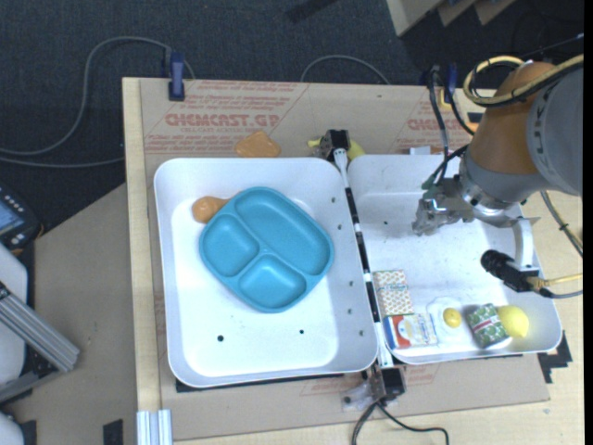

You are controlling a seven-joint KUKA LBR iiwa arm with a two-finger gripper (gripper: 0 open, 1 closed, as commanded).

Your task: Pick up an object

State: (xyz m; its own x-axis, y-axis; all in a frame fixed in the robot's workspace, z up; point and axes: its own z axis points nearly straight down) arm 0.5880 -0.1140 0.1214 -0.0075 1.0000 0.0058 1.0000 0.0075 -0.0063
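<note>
My gripper (432, 219) hangs over the upper middle of the right bin (389, 179), above bare white floor, with nothing visibly held. The loose objects lie along that bin's near edge, well below the gripper: a patterned packet (392, 292), a red and white carton (410, 330), a clear wrapper with a yellow piece (449, 318), a green object (482, 325) and a yellow lemon-like ball (513, 323). In the left bin (185, 323) a blue divided plate (266, 247) rests, with an orange object (206, 209) tucked at its upper left edge.
An orange scrap (257, 144) lies on the cardboard bench top behind the left bin. A yellow and black clamp (335, 143) sits at the top of the rim between the bins. Cables run behind the bench.
</note>
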